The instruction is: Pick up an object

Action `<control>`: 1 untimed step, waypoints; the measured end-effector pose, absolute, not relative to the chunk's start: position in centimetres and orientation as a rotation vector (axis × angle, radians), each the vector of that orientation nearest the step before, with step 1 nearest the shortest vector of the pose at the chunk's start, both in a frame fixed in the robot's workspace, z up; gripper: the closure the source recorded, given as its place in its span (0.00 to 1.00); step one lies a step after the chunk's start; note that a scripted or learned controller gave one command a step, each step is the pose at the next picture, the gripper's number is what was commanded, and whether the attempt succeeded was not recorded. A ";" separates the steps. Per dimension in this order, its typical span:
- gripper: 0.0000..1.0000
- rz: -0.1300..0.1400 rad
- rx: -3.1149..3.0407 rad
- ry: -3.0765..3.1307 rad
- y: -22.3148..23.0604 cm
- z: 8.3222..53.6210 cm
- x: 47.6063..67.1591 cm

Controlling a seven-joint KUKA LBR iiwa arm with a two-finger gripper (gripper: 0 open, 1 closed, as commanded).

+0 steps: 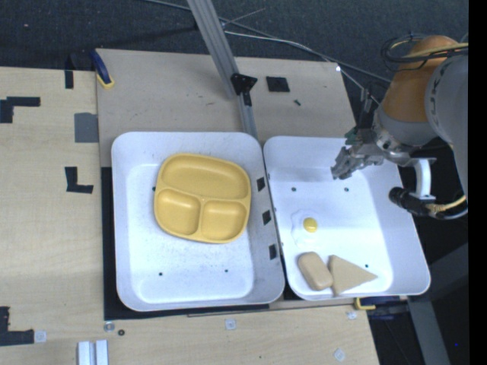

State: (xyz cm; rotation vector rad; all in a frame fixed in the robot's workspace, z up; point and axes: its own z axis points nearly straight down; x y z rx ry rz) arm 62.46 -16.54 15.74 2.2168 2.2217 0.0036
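A small yellow round piece [310,223] lies in the middle of the right bin [396,234]. Near that bin's front edge sit a tan rounded block [313,270] and a tan wedge [350,273], side by side. My gripper [344,166] hangs over the back part of the right bin, well behind the yellow piece and with nothing visible between its fingers. A yellow three-compartment plate [202,197] rests in the left bin [137,226].
A grey metal pole [221,44] slants down from the top to the divide between the bins. The grey arm with its orange band [415,82] and cables [422,196] occupies the right side above the right bin's back corner.
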 end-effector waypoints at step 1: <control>1.00 0.004 2.216 2.221 -15.9 22.0 62.5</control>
